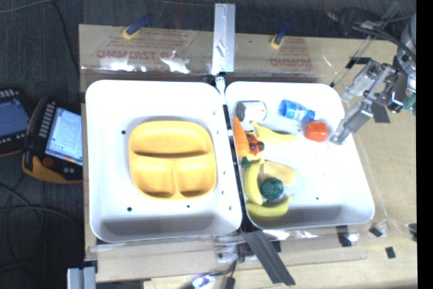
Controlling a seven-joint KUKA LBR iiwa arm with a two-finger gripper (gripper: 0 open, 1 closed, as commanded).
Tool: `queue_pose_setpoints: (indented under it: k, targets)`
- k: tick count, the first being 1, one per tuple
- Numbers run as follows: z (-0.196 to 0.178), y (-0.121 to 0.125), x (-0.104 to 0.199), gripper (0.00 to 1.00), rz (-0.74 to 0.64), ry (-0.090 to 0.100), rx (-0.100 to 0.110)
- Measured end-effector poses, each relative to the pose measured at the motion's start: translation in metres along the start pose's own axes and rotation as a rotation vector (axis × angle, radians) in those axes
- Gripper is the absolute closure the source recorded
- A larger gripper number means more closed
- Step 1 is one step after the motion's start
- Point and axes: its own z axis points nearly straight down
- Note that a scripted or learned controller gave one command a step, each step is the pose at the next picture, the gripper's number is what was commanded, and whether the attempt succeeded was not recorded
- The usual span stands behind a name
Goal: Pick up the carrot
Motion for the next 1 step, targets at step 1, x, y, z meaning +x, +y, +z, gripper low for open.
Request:
queue_pose_setpoints:
  k: [1]
  targets:
    - [-0.0104, 0.0017, -0.0013, 1.00, -0.002, -0.005, -0.002]
